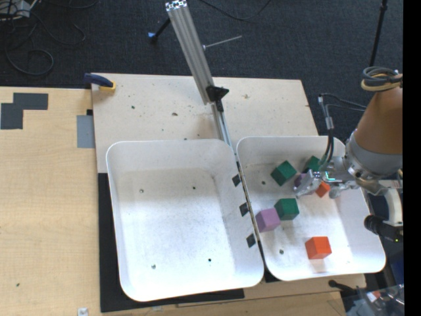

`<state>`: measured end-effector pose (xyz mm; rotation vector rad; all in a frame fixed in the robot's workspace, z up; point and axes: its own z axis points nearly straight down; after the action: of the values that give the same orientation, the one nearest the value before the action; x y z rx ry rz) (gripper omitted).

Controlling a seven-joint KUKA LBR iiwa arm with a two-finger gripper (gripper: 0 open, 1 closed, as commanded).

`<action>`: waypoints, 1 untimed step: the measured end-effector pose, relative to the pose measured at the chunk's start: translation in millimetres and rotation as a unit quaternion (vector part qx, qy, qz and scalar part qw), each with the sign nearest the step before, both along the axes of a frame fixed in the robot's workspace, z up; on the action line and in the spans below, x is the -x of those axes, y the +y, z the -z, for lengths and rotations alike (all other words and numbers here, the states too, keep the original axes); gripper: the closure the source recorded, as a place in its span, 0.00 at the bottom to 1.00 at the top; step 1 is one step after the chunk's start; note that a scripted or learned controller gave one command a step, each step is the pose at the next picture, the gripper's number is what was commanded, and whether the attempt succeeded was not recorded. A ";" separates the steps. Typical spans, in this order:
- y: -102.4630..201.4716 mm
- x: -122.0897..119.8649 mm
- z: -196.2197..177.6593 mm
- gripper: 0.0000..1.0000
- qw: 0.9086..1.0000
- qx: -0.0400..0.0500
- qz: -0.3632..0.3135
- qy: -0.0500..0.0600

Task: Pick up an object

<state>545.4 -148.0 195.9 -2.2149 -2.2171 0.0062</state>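
The right bin [368, 259] holds several blocks. A green cube [284, 172] lies near its middle, with a second green cube [287, 209] just below it. Next to that one, by the divider, sits a purple cube [267, 219]. An orange cube [318, 247] rests toward the front. My gripper [307, 184] reaches in from the right and sits low over the bin's right half. A small orange block [321, 189] lies right beside it, partly hidden, and a third green block [312, 164] peeks out just behind it.
The left bin [131, 176] stands alongside, split off by the shared rim with black clips [241, 196]. A slanted aluminium bar [194, 51] rises from the bench behind the bins. A blue-and-yellow clamp [100, 81] lies at the bench's far left corner.
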 end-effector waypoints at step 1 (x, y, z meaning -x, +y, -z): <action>-1.1 -0.8 -2.5 0.00 1.000 0.001 0.002 -0.003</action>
<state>546.2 -149.1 198.3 -2.2217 -2.2170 0.0018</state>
